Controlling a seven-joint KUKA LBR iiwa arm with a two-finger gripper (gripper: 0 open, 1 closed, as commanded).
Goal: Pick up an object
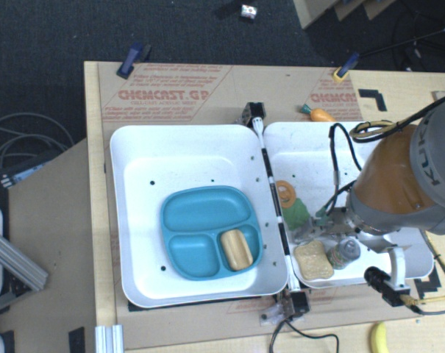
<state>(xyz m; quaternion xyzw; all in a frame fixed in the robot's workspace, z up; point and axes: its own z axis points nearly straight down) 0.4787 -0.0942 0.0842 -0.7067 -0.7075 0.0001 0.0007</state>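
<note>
Left bin (134,197): we see a tray (200,219) at centre frame, a roll (237,248) in its lower-right compartment.
Right bin (303,142): ring (285,192) above ball (296,213), sponge (314,261) below.

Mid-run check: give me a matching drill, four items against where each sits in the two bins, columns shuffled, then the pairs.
Items:
1. tan bread-like loaf
2. orange ring-shaped piece
3. green soft lump
4. beige flat slab

Places:
A. right bin, front corner by the divider
B. right bin, beside the divider, just behind the green thing
C. blue divided plastic tray, front right compartment
D. right bin, between ring and slab

Pairs: 1-C, 2-B, 3-D, 4-A
</note>
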